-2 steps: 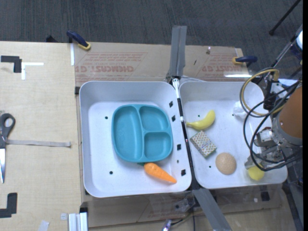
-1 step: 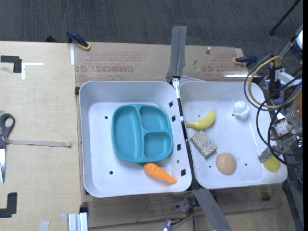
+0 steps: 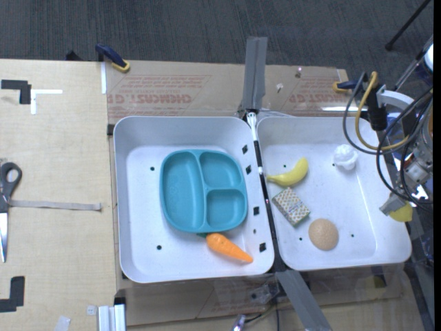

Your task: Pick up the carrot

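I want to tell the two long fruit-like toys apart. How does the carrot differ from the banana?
The carrot is orange and straight, tapering to a point; the banana is yellow and curved. The carrot lies in the left bin, just below the teal divided plate; the banana lies in the right bin, above a small patterned block. Both lie flat on a bin floor, near the wall between the bins.
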### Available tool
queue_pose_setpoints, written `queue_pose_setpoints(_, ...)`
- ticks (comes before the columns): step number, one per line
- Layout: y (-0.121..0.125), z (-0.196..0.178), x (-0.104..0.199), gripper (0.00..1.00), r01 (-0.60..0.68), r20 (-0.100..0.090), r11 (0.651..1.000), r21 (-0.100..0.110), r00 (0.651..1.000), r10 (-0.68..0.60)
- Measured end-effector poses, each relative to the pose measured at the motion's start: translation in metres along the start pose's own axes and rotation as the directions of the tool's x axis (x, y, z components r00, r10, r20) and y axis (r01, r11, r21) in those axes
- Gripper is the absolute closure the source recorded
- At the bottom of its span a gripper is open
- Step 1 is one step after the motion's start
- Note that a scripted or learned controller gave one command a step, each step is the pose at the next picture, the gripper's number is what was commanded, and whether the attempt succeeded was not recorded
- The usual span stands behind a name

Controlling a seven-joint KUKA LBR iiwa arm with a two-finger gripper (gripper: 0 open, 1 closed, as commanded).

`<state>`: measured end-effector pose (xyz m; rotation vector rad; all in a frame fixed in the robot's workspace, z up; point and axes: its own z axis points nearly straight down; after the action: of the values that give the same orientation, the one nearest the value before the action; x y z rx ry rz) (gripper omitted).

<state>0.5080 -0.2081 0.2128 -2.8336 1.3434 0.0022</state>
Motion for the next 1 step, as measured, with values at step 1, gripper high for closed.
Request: queue_pose_setpoints(1,-0.0034,-0.0223,-0.0251,1.00,0.382,-0.003,0.924,-0.001,0.924,-0.382)
